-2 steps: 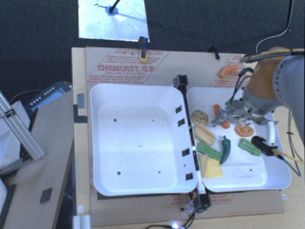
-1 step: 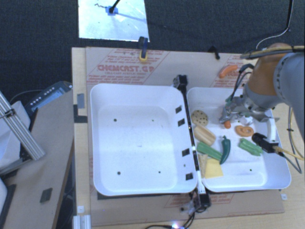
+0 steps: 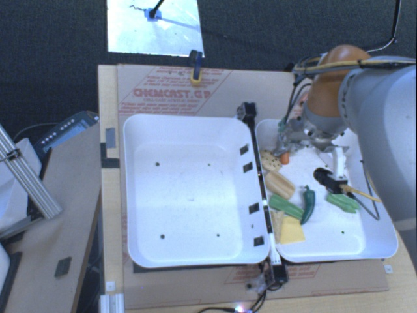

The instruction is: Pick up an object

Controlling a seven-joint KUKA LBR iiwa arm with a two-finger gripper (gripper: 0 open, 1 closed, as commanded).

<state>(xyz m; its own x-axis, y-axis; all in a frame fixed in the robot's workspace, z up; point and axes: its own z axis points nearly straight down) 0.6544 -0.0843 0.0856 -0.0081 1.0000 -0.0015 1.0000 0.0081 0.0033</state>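
Gripper [image 3: 287,142] low over the far left corner of the right bin [image 3: 339,241].

A small orange piece [image 3: 285,156] sits just beside it, perhaps touching; whether anything is grasped cannot be told. Along the bin's left wall lie a tan block [image 3: 280,183], a light green pepper [image 3: 285,206] and a yellow wedge [image 3: 291,230] near the near left corner.

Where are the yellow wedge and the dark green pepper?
yellow wedge [image 3: 292,231], camera view, middle of its flat top.
dark green pepper [image 3: 308,204], camera view, middle of its curved body.
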